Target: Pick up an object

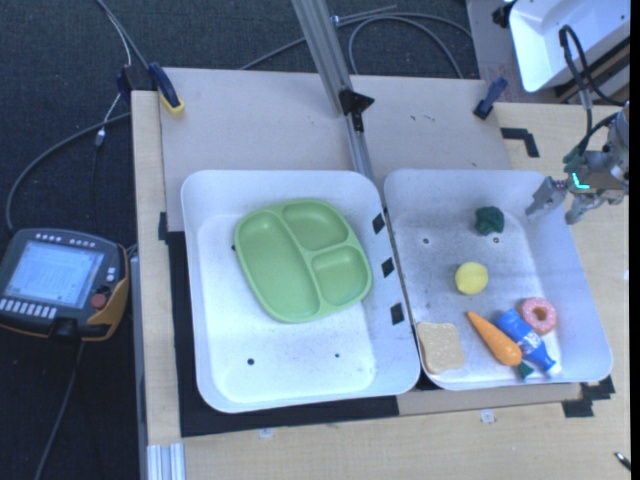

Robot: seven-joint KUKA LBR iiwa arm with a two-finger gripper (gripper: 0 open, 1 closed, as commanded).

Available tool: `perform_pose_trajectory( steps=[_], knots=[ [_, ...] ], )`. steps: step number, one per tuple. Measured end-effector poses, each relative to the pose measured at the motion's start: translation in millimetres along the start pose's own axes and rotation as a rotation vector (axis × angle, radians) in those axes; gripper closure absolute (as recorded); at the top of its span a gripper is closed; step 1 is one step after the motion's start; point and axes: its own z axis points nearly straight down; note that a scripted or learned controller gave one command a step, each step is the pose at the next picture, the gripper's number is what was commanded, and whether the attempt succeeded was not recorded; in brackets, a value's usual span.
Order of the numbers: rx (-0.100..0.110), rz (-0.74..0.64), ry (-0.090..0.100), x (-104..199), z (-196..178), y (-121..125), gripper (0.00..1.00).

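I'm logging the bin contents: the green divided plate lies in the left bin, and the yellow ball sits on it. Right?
Not quite. The green divided plate does lie in the left bin, but the yellow ball sits in the right bin, as the camera view shows.

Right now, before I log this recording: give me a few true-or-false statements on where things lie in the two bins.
1. The green divided plate lies in the left bin. True.
2. The yellow ball sits on the plate. False: it lies in the right bin.
3. The carrot lies beside the bread slice. True.
4. The gripper is over the plate. False: it is at the right bin's far right corner.
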Motion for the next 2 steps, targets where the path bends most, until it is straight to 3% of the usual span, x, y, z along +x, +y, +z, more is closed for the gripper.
perform_pose_trajectory(
  steps=[1,2],
  knots=[
    [-0.002,-0.001,-0.001,0.0,-1.0,0.6,0.0],
    [0.003,-0.002,0.001,6.0,42.7,2.0,0.0]
  ],
)
